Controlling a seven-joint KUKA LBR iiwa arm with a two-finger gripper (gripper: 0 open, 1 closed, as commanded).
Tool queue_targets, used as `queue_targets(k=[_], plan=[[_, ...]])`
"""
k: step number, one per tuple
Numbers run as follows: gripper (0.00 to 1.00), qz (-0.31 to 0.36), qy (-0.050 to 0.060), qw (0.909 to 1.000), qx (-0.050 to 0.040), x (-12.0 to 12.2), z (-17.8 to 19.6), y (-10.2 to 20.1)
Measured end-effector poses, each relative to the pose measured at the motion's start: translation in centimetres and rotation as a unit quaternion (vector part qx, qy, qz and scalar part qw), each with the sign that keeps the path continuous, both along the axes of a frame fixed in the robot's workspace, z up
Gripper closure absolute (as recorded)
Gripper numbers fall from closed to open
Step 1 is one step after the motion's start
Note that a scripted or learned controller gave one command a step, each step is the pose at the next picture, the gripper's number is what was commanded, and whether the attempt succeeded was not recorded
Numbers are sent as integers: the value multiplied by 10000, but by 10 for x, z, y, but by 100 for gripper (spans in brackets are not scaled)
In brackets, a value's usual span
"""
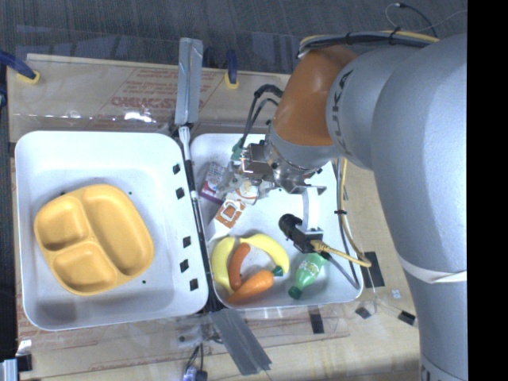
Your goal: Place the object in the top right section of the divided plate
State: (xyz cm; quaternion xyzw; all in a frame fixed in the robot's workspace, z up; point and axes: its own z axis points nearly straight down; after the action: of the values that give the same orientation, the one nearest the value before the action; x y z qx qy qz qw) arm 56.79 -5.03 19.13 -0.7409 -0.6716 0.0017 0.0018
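White left bin (32, 292) holds yellow three-section divided plate (91, 236).

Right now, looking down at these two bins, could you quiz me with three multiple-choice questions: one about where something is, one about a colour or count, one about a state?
1. Where is the divided plate?
A. left bin
B. right bin
C. on the floor

2. What colour is the plate?
A. blue
B. yellow
C. red

3. What lies in the plate's sections?
A. a banana
B. a bottle
C. nothing

Answers: 1 A, it sits in the left bin. 2 B, it is yellow throughout. 3 C, all three sections are bare; the banana, carrot and bottle lie in the right bin.
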Motion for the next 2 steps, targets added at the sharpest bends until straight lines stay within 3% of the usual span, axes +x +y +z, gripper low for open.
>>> queue_targets(k=[1,2], plan=[[100,-428,2,9991,-3,-68,0,64],[100,-180,7,9998,-3,-92,15,117]])
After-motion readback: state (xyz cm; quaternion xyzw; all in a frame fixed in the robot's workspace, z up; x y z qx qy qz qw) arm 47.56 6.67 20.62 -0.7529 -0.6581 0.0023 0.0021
